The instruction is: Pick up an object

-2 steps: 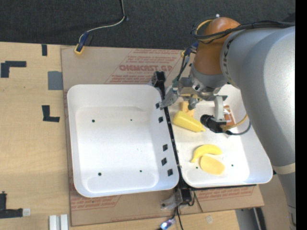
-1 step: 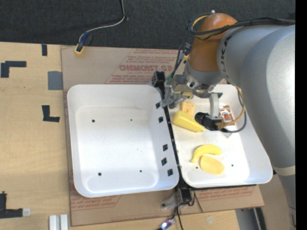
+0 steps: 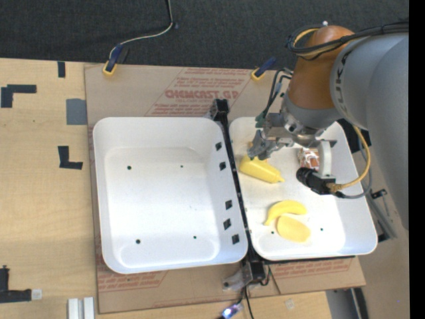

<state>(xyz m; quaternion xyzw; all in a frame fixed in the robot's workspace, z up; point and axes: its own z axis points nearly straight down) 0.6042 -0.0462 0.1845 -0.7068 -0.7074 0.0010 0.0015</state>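
We see the grey arm [image 3: 372, 78] with its orange band reaching in from the right over the right bin [image 3: 352, 241], its claw [image 3: 260, 148] lowered near that bin's upper left corner, close to the divider where the two bins meet. The claw's tips sit right at the upper end of a yellow wedge-shaped object [image 3: 261, 171] that lies on the bin floor, slanted down toward the right; we cannot tell whether the claw is spread or pressed together, nor whether it touches the wedge. Lower in the same bin lie two more yellow pieces touching one another: a curved piece [image 3: 287, 209] and, just below it, a rounder flat piece [image 3: 293, 229]. Beside the claw, on its right, we make out a small brownish and white object [image 3: 309, 157], partly hidden by the arm's black fitting and cable. The left bin [image 3: 159, 191] stands against the right one on the cardboard-covered bench [image 3: 40, 131].
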